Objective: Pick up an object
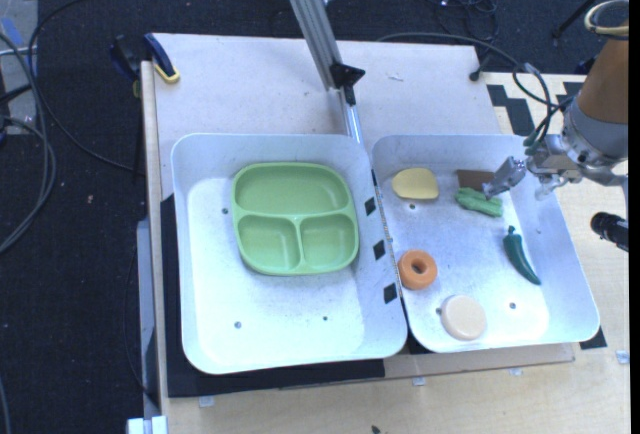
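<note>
Two shallow white bins sit side by side on the desk (250,72). The left bin (200,322) carries a light green divided plate (296,218) with three compartments, lying flat in the bin's upper middle part.

The right bin (560,292) carries the loose items. A yellow, rounded piece (415,184) lies near its upper left corner. Right of that, a brown block (470,179) sits toward the upper edge, with a light green leafy toy vegetable (480,204) touching or just below it. A dark green pepper-shaped toy (520,255) lies slanted lower and to the right, apart from the others. An orange ring like a doughnut (417,269) rests by the bin's left wall, and a cream-coloured round disc (463,316) lies below it near the bottom edge.

The arm (605,92) enters from the right edge of the frame, its orange band at the upper right. The gripper (503,178) reaches leftward over the upper part of the right bin, its tip just beside the brown block and just above the leafy toy vegetable. Whether it is clenched or released cannot be told from this angle, and nothing can be seen held in it.

A slanted metal pole (310,7) runs from the top centre of the frame down to the gap between the bins.
</note>
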`<action>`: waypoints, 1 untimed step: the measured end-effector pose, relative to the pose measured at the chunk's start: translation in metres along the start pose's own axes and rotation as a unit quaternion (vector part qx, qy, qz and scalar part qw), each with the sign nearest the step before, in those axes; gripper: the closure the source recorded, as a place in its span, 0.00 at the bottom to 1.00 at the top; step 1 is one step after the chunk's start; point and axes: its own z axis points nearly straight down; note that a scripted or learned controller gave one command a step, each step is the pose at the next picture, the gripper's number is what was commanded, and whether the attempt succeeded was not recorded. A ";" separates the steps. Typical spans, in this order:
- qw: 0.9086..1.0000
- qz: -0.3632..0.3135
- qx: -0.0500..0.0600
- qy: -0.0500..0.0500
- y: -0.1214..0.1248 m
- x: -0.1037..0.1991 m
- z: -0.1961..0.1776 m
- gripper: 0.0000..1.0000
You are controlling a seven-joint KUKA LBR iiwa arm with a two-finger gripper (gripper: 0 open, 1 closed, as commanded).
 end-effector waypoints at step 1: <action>1.000 0.000 0.001 0.001 -0.005 0.001 0.064 0.00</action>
